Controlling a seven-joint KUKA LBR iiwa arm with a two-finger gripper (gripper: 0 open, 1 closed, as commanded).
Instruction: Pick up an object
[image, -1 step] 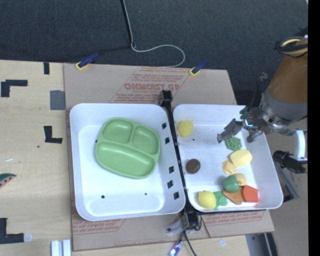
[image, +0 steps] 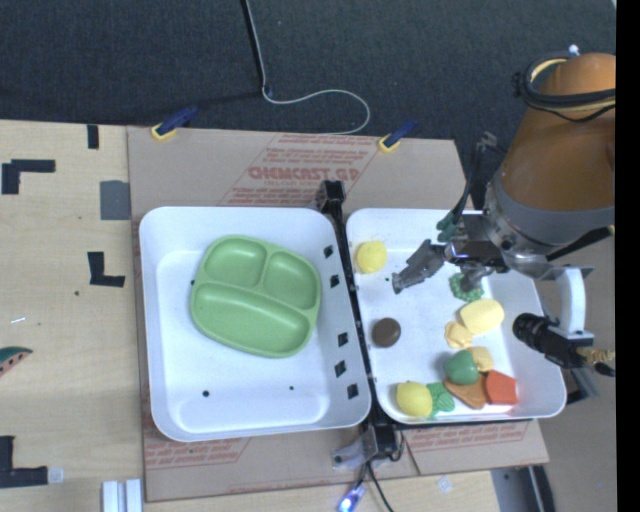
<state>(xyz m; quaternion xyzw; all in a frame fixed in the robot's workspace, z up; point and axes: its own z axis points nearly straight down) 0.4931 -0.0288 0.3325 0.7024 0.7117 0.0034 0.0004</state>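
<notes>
Wooden tabletop (image: 60, 330) w/ black tape marks, a cardboard sheet (image: 290, 165) clipped over it, dark carpet behind. On the cardboard, two white bins side by side. Left bin (image: 165, 400) holds a green divided plate (image: 256, 294), lying flat, nothing on it. Right bin (image: 530, 405) has the toy food: a yellow ball-ish piece (image: 371, 255) near the divider, a brown round piece (image: 386, 331) below it, a yellow lemon-like piece (image: 414, 398) at the front edge, then a crowded cluster on the right — yellow piece (image: 478, 317), green piece (image: 462, 366), orange block (image: 500, 387), all touching or nearly so. Claw (image: 412, 275) reaches in from the right, low over the right bin, between the yellow ball and the cluster; one dark finger points left-down, but I can't tell if it's wide or narrow. Nothing visibly held between the fingers.

Risks, imo: the claw sits over bare bin floor, so closing here likely grabs air. Round pieces could roll away if nudged. In the cluster, fingers may wedge on two items or knock one aside.
</notes>
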